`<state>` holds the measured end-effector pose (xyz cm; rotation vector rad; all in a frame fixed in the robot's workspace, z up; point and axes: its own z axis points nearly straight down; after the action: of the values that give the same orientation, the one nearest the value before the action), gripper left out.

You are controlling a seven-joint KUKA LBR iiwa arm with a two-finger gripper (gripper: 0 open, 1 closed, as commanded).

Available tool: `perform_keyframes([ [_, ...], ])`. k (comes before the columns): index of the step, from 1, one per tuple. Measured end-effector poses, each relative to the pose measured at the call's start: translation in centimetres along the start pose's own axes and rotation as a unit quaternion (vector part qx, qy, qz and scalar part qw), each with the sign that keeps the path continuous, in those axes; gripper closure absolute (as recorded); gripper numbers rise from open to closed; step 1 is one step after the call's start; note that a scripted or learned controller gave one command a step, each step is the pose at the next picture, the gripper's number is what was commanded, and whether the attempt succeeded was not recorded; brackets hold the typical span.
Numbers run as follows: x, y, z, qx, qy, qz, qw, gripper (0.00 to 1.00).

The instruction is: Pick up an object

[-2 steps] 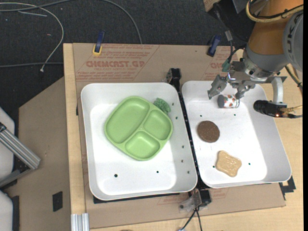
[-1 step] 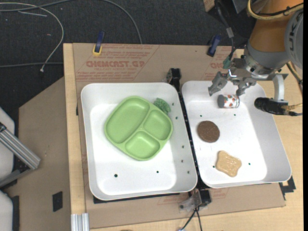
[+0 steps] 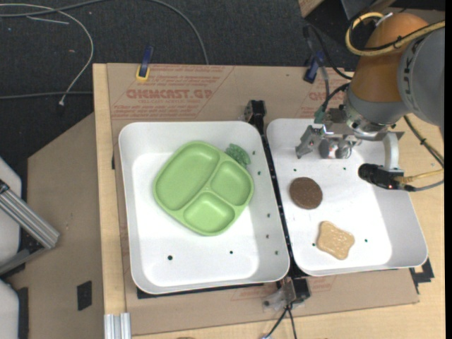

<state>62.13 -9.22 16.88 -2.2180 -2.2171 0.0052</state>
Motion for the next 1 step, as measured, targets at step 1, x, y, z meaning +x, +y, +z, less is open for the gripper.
perform_keyframes([
  [1, -0.53, 0.7, 5.65, 0.001, 0.0, 0.0, 1.0, 0.0],
])
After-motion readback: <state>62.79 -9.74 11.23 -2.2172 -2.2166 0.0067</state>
